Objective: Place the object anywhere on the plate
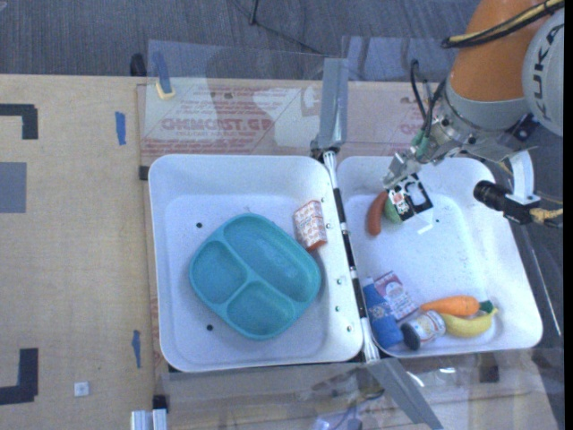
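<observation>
A teal divided plate [255, 276] lies in the left bin [175, 186]. A small orange-and-white packet [311, 225] lies just off the plate's upper right rim, on the bin floor. In the right bin [501, 240], my gripper [405, 197] hangs low over the upper left part, right beside a red-brown sausage [376, 213]. A small green piece [392, 214] shows just below the gripper's tip, between it and the sausage. I cannot make out whether anything is held.
Along the right bin's front lie a blue carton [383, 305], a small can [423, 329], a carrot [453, 305] and a banana [471, 323]. A metal divider [345, 258] separates the bins. The arm's orange band [501, 34] looms over the right bin's back corner.
</observation>
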You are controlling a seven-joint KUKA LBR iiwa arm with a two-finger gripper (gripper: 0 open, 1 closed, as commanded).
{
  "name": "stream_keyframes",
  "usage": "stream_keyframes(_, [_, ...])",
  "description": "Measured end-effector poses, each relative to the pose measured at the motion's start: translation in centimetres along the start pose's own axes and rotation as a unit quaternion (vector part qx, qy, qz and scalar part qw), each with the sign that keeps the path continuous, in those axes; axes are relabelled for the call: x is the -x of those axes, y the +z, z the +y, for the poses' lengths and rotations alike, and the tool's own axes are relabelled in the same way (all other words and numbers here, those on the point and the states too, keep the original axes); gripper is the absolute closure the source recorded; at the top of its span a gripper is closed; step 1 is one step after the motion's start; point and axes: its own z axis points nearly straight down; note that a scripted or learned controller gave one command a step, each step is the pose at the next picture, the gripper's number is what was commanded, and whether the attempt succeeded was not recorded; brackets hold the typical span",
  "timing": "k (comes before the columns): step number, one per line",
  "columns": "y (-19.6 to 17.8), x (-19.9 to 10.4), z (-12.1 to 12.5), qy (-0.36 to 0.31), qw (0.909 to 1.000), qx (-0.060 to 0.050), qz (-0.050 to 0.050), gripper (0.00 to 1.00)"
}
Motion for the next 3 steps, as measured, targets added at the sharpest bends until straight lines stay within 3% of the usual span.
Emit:
stream_keyframes(1, [2.5,-6.1,1.6,-0.039,0.9993,0.0,0.0,1.0])
stream_keyframes(2, [4.5,-14.2,4.3,-0.188,0.9821,0.001,0.001,1.0])
stream_keyframes(3, [4.5,-14.1,4.2,-0.187,0.9823,0.001,0.0,0.0])
